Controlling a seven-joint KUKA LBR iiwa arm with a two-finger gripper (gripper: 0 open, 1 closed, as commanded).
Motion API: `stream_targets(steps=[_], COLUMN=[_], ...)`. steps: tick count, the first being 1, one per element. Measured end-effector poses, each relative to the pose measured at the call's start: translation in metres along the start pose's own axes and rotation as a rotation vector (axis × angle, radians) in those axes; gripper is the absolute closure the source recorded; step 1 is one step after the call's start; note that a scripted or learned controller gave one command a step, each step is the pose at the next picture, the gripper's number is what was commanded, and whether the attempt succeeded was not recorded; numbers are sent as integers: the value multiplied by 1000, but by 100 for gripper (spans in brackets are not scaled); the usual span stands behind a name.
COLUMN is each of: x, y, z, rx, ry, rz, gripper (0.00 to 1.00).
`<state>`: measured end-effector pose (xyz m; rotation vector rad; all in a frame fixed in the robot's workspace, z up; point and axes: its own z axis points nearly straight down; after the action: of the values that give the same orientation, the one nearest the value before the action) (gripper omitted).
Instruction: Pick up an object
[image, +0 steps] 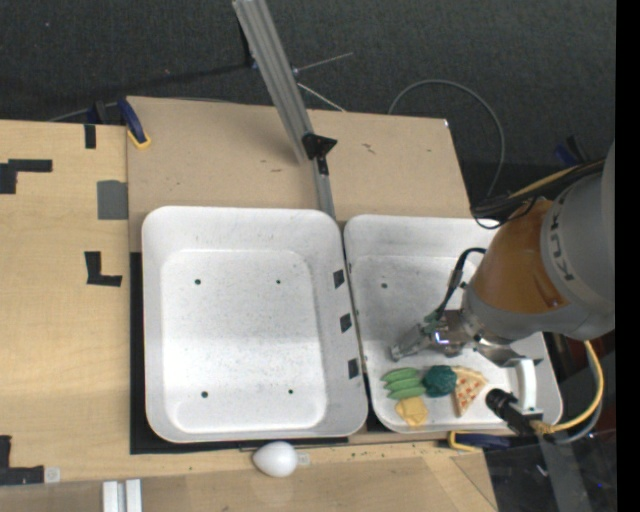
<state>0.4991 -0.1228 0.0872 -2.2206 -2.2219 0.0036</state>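
Observation:
My gripper (415, 345) reaches in low over the right bin (400, 245), its metal fingers pointing left, just above a cluster of toy food. The cluster holds a green pea pod (403, 380), a dark green broccoli-like piece (439, 379), a yellow piece (411, 409) and a pizza slice (468, 388), all lying near the bin's front edge. Nothing shows between the fingers. The orange wrist band (515, 265) hides part of the bin's right side.
The left bin (170, 300) sits beside the right one. A white egg-shaped object (275, 459) lies on the bench in front of the left bin. A grey pole (285, 85) slants down to the bins' divide. Cables run at the right.

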Motion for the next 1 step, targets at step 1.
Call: stream_targets(steps=[1], x=[1], y=[0], z=[-12], rx=[1], ry=[2], rz=[-1], gripper=[100])
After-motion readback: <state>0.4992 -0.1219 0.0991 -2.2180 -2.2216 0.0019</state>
